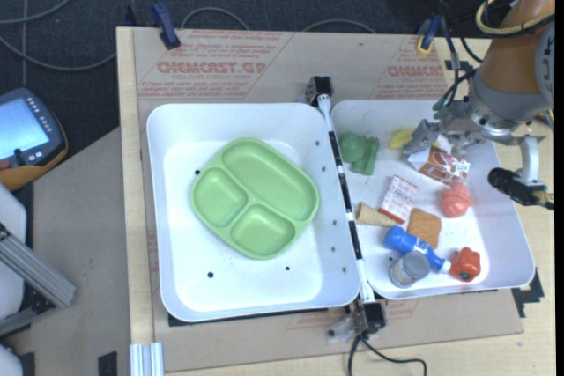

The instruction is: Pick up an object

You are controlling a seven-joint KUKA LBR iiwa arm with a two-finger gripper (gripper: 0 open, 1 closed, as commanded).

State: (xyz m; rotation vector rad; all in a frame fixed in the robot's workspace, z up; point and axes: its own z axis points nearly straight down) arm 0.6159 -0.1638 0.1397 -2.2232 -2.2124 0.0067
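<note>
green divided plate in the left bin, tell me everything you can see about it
The green divided plate is pale green, looks like smooth plastic, and has a rounded-rectangle outline with three compartments: one long one along its upper right side and two smaller ones below. It lies flat and right side up, turned at an angle, near the middle of the left bin. It touches only the bin floor.

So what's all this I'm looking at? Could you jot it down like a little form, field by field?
left bin: holds a green tray with three compartments
right bin: holds a jumble of small things
some of them: green toy, pink ball, blue bottle, can, cracker, red pepper
arm: reaches in from the right
end effector: low over the right bin's far end, by a red-and-white packet
holding anything: cannot tell
</note>
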